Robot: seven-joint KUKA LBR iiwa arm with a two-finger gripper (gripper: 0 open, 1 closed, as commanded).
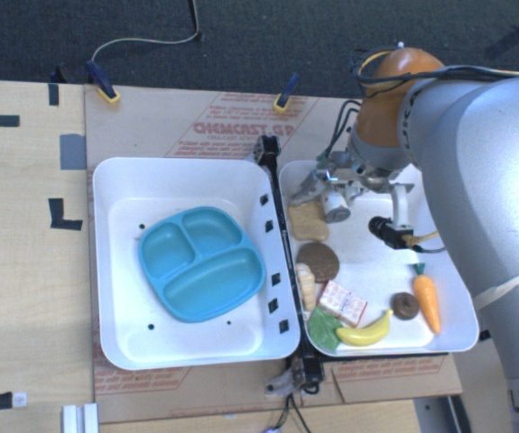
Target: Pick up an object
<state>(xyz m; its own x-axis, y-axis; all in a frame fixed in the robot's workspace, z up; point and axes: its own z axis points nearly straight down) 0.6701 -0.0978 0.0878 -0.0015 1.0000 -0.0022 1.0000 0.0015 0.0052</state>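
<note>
My gripper [325, 190] hangs low over the far left corner of the right bin [372, 242], just above a tan slice of toast [307, 223]. Toward the near side of that bin lie a round brown cookie [319, 262], a pale corn-like piece [306, 288], a pink and white box [343, 303], a green leaf [323, 331], a yellow banana [366, 332], a small chocolate donut [405, 306] and an orange carrot [427, 302]. Nothing shows as held by the gripper.
The left bin [115, 242] holds a blue divided plate [202, 262]. A black divider with clips [273, 242] runs between the bins. The grey arm [476, 170] covers the right bin's far right side. Yellow clamps [286, 97] pin the cardboard at the back.
</note>
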